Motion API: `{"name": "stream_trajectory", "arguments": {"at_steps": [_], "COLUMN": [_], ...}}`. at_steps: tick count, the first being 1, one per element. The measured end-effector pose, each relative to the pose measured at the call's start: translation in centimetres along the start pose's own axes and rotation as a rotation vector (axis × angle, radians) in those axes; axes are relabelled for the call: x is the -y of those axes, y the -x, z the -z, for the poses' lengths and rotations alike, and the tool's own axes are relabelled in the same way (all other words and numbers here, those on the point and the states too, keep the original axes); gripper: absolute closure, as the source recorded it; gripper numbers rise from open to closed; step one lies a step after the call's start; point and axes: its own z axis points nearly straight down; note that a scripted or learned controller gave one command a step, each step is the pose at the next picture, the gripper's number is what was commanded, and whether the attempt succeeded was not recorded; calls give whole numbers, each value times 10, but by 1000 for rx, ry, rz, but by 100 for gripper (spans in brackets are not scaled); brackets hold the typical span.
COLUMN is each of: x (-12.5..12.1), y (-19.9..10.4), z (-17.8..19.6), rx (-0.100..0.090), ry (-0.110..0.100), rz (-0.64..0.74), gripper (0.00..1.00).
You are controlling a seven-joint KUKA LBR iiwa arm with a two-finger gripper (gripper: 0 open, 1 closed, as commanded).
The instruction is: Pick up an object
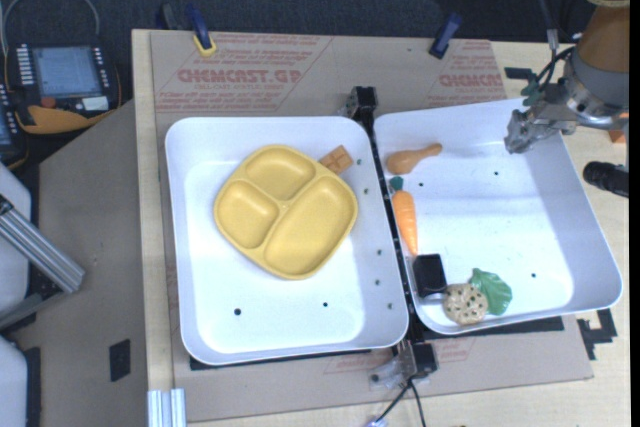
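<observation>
My gripper (520, 137) hangs over the far right corner of the right bin (560, 225), with nothing visible between its fingers. In that bin lie a tan drumstick (412, 157) near the far left, an orange carrot (404, 219) along the left wall, a small black block (430, 274), a round tan lotus-root slice (463, 304) and a green leafy piece (493, 289) near the front. All of them lie well to the left of or nearer than the gripper. The left bin (200, 295) holds a yellow divided plate (286, 211) and a small brown block (336, 159) at its far edge.
The two bins meet at a black divider (385, 215) in the middle. Both rest on a cardboard-covered bench (300, 65) held by clamps. A handheld pendant (62, 80) lies off the bench at far left. A wide bare stretch of the right bin lies below the gripper.
</observation>
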Motion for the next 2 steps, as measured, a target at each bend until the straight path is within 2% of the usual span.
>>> {"name": "stream_trajectory", "arguments": {"at_steps": [1,2], "x": [-11,-12], "y": [0,0], "z": [48,73], "rx": [0,-1], "ry": [-2,-4], "rz": [0,-1], "gripper": [100,100]}}
